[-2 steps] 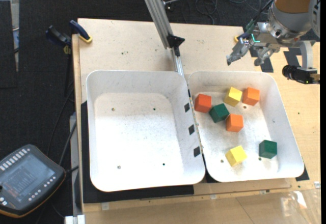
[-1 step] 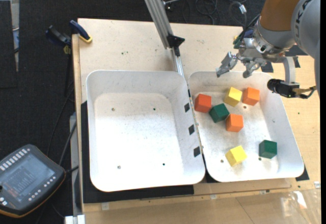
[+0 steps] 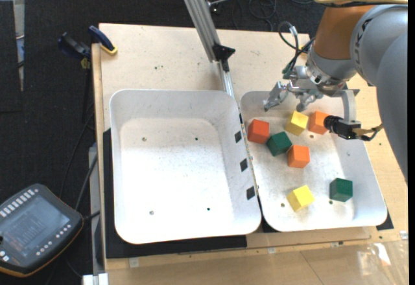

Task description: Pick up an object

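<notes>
White right bin [image 3: 363, 212] holding 7 coloured blocks, gripper [image 3: 293, 103] above its back edge, grasp unclear

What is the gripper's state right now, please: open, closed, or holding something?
Gripper: cannot be told. It hangs over the far end of the right bin, above the yellow block and an orange block; no block visibly held.

Cut off by the right edge – most of the grey arm [image 3: 382, 50]. Partly hidden behind the gripper [image 3: 305, 99]: an orange block [image 3: 317, 123] and a yellow block [image 3: 299, 122]. Clipped at the bottom-left corner – a teach pendant [image 3: 32, 228].
</notes>
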Controlling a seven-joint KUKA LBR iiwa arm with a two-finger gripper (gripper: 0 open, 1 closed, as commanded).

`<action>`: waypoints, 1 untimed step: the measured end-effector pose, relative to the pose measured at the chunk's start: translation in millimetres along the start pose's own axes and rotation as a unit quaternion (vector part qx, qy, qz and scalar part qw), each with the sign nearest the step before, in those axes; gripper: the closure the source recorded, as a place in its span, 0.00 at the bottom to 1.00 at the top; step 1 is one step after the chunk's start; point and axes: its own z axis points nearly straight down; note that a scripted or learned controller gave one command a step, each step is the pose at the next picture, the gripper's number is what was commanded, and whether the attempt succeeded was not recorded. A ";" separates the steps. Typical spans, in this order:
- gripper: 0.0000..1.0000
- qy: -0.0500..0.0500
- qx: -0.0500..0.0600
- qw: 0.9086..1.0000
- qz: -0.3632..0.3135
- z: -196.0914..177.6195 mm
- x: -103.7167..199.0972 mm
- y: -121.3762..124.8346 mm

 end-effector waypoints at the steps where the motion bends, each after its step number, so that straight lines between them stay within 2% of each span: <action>1: 0.00 -0.001 -0.010 1.000 0.001 40.3 3.9 -0.8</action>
